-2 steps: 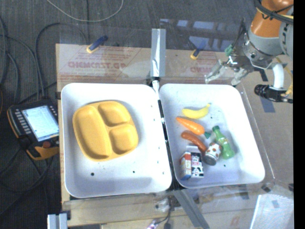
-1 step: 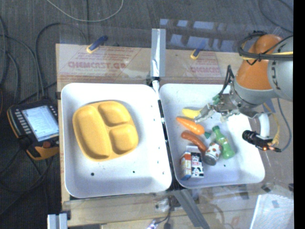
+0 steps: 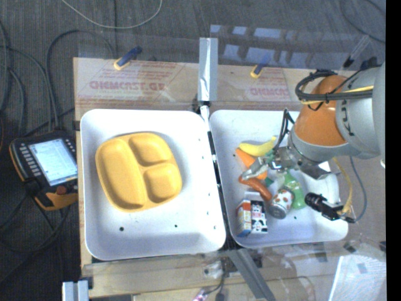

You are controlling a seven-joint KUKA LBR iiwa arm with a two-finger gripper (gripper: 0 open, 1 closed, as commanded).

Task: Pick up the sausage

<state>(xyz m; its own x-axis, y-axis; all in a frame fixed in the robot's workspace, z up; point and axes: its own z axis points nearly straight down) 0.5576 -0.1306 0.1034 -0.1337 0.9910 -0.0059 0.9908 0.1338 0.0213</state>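
While hovering over right bin (image 3: 326, 221), tool (image 3: 276, 162) sits just above the clutter, finger state impossible to tell under the wrist. Sausage (image 3: 255, 185) lies in right bin, left-centre, just below-left of tool, near touching or just beside it. Long axis slanted, upper-left to lower-right. Reddish-orange, smooth, slightly glossy, thin cylinder with rounded ends. Probably slippery, likely to roll if nudged sideways. Crowded: banana (image 3: 257, 148) just above, yellow, curved, smooth; can (image 3: 282, 201) at sausage's lower-right end, round, metallic, printed label; carton (image 3: 252, 218) below, boxy, printed card; green item (image 3: 293, 190) beside can, too blurred to name. Next move, judged: short shift down-left, fingers set across the slanted axis, clear of can. Left bin (image 3: 94, 231) holds yellow tray (image 3: 138, 170), three compartments, matte plastic, well apart from tool. Nothing seen between fingers, so no grasp claimed.
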